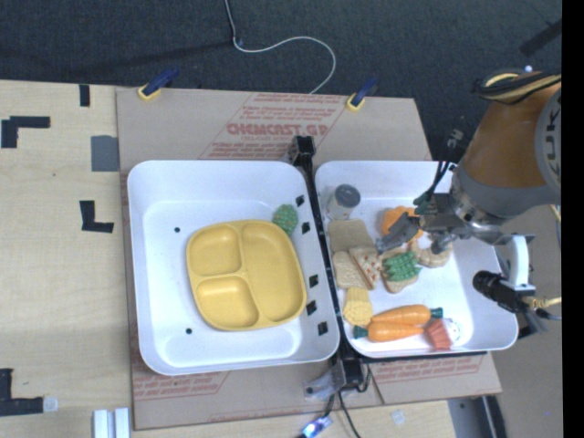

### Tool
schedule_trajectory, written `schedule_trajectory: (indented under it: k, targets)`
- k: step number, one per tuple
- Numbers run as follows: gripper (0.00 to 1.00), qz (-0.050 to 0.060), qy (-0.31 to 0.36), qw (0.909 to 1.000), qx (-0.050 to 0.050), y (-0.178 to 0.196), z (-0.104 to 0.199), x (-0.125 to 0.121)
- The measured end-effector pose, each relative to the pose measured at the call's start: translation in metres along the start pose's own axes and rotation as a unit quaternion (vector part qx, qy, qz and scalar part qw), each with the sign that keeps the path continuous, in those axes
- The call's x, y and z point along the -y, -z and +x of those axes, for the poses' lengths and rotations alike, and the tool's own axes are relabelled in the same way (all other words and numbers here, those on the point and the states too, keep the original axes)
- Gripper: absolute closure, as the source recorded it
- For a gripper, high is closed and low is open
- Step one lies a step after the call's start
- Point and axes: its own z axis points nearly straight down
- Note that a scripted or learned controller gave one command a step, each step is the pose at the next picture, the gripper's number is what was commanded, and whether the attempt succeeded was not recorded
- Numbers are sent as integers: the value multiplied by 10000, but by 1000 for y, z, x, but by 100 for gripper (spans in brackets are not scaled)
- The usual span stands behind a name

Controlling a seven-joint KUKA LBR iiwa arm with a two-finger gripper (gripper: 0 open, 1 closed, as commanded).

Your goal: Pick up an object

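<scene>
Gripper (pixel 412 234) jaws parted, above toy food (pixel 400 265), right bin (pixel 484 336)

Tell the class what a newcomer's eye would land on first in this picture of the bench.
The yellow divided plate stands out first, lying in the left bin with a small green toy at its upper right corner. Next comes the heap of toy food in the right bin, with an orange carrot at its near edge. The gripper hangs over that heap from the right.

Pale wood tabletop (pixel 55 290) with black tape marks (pixel 89 215); dark carpet floor (pixel 109 16) beyond; white cable (pixel 283 44) trailing; cardboard sheet (pixel 274 126) clamped.
</scene>
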Motion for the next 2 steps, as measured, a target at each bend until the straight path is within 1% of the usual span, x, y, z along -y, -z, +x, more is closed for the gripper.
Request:
schedule_trajectory:
  k: [1, 2]
  targets:
    - [0, -69, 17, 10000, 10, 7, 0, -3]
    - [0, -41, 11, 10000, 9, -51, -9, -2]
